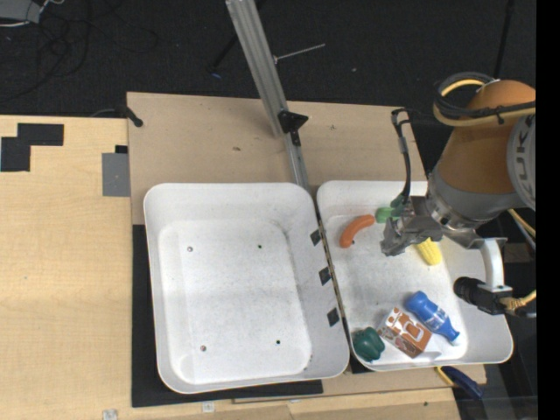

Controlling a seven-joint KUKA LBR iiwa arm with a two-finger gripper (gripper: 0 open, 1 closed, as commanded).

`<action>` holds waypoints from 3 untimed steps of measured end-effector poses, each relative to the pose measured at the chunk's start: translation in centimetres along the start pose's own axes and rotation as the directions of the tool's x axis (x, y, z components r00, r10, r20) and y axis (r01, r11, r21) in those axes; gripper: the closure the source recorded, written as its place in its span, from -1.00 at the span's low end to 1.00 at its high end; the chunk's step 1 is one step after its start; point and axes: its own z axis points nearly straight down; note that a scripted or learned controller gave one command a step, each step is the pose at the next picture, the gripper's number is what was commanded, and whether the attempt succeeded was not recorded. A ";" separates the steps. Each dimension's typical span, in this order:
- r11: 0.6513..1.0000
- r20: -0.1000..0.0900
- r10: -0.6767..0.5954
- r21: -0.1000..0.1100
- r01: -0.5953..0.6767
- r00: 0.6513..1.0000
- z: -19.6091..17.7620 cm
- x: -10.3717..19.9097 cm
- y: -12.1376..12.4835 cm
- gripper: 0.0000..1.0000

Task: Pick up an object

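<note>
Hovering in the right bin (494, 348), the gripper (395, 239), state unclear, sits just right of the orange sausage (355, 229).

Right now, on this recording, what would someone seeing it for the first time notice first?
The grey arm with its orange band reaches in from the right, its claw low over the right bin, between an orange sausage-shaped piece and a yellow piece. Near that bin's front edge cluster a blue bottle, a brown-and-white packet and a dark green object. A slanted metal rail runs down to the seam between the bins.
</note>
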 end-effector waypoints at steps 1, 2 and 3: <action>1.000 0.000 0.000 0.003 0.000 1.000 0.9 5.4 0.7 1.00; 1.000 0.000 0.000 0.003 0.000 1.000 1.3 10.7 0.5 1.00; 1.000 0.002 0.001 -0.001 -0.001 1.000 -0.7 15.0 1.0 1.00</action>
